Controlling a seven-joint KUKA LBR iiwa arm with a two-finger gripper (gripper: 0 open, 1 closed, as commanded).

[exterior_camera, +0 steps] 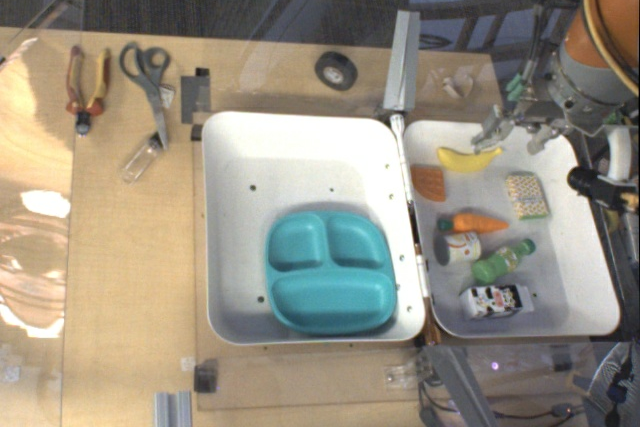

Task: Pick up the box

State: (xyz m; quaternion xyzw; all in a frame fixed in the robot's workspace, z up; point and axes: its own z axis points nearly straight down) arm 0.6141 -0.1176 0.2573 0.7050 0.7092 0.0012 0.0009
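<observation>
— Picked up yet?

— No. Lies flat on the floor of the right bin (pixel 590 315), near the front edge: a small black-and-white box (pixel 493 300), just below the green bottle (pixel 503 260).

— And the gripper (pixel 512 137)?

— Hangs at the far end of the same bin, about over the back rim, just beside the banana (pixel 468 158). Well apart from the box, with the carrot (pixel 478 224), the can (pixel 460 248) and the bottle lying in between.

— Fingers (pixel 490 132)?

— Spread apart, by the look of it, with nothing between them. Touching nothing either, as far as can be told at this slant.

— So nothing done?

— Nothing of account. No approach, no grip, no lift. All of it left to do: crossing the bin toward the near edge, coming down over the box, closing, raising.

— Any rival for the name "box"?

— Possibly the patterned block (pixel 527 195) by the right wall, nearer the gripper. Looks more like a sponge, though hard to say for sure.

— Anything in the way?

— Crowded by the bottle on the far side; free on the others, by the look of it. No part in this for the left bin (pixel 230 215), with its teal tray (pixel 330 270).
</observation>
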